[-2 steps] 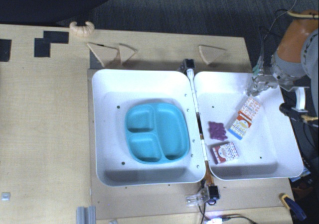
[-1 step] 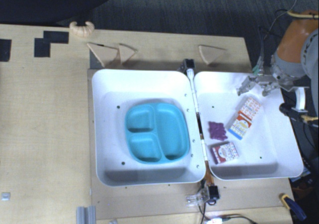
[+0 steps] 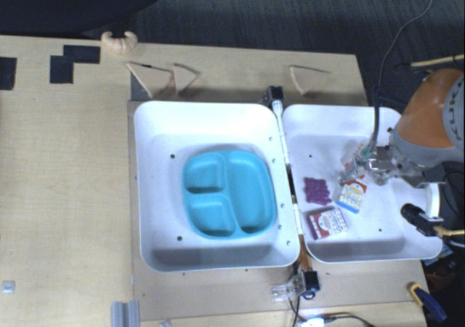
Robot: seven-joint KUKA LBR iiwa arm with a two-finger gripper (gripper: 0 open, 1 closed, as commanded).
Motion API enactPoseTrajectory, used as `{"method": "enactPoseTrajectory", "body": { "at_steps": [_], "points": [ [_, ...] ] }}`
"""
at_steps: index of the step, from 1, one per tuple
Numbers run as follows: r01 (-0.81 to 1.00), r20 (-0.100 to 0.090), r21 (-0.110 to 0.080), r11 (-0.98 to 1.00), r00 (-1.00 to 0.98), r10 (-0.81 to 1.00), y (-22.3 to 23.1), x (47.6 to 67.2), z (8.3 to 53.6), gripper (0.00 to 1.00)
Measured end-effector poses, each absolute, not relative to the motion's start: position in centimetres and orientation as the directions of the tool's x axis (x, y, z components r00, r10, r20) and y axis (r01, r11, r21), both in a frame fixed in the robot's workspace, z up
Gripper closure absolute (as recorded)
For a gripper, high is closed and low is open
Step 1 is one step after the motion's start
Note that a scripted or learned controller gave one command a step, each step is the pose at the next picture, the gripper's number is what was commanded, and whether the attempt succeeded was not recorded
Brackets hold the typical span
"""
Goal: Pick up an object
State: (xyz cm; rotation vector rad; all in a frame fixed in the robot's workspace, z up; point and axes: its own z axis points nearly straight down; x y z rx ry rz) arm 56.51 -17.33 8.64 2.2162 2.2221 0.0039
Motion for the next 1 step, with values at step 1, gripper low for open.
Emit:
{"method": "enactPoseTrajectory", "body": {
  "at_steps": [1],
  "points": [
    [1.0, -0.002, 0.011, 0.004, -0.004, 1.0, -17.34, 56.77, 9.88, 1.0]
  ]
}}
